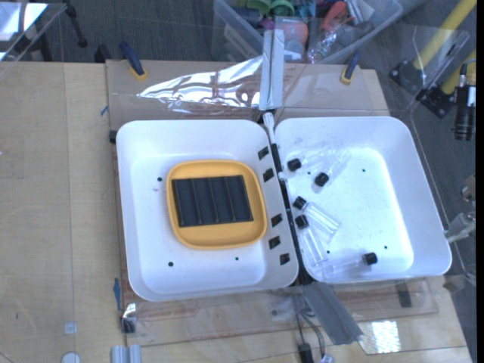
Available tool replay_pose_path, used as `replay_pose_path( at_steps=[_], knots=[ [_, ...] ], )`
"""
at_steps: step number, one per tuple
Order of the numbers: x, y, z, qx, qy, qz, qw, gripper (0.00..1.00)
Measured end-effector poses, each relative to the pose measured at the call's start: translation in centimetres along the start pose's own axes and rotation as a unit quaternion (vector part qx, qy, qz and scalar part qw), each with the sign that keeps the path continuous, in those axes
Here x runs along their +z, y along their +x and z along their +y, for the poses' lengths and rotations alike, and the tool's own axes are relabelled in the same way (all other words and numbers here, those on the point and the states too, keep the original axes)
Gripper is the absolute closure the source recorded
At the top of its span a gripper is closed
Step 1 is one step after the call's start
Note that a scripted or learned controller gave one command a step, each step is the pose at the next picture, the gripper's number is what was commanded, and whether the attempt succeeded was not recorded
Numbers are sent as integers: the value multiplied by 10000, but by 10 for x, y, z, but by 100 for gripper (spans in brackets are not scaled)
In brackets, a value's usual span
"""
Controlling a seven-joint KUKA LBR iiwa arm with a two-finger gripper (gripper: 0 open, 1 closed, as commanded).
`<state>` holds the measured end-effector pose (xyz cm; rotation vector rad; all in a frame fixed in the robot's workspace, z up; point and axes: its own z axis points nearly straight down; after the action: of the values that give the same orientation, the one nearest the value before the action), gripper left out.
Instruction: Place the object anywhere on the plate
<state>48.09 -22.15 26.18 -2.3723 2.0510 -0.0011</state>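
Quick rundown of my counter [53, 203] at that moment. Two white bins sat side by side on it, touching along the middle seam.

The left bin [140, 203] had one yellow plate [215, 234] lying flat, roughly in the middle. The plate's centre was a dark ribbed rectangle [212, 201]. Honestly I couldn't tell whether that was part of the plate or something resting on it.

The right bin [408, 203] held the clear tubes with black caps [321, 178], scattered loosely over its left half and near edge. I counted five black caps: two toward the far left part, two just beside the seam around the middle, and one [370, 259] off near the near edge. The tube bodies were see-through against the white, so their exact outlines were tough to make out. All of them lay in the right bin, well apart from the plate.

Along the seam I counted five small black tabs [268, 174] on the left bin's side.

Farther back there was a crinkly shiny sheet [212, 89], two orange clamps [136, 68], and a clear tub [302, 10] of colourful bits.
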Motion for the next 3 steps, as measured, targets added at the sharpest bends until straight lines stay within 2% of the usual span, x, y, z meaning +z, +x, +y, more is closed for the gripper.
replay_pose_path(
  at_steps=[1,2,3],
  knots=[
    [-31,14,-129,-274,-3,-8,9996,100],
    [-102,9,-98,-1663,-3,-5,9861,100],
    [-143,-2,-48,-2545,-10,-7,9671,100]
  ],
)
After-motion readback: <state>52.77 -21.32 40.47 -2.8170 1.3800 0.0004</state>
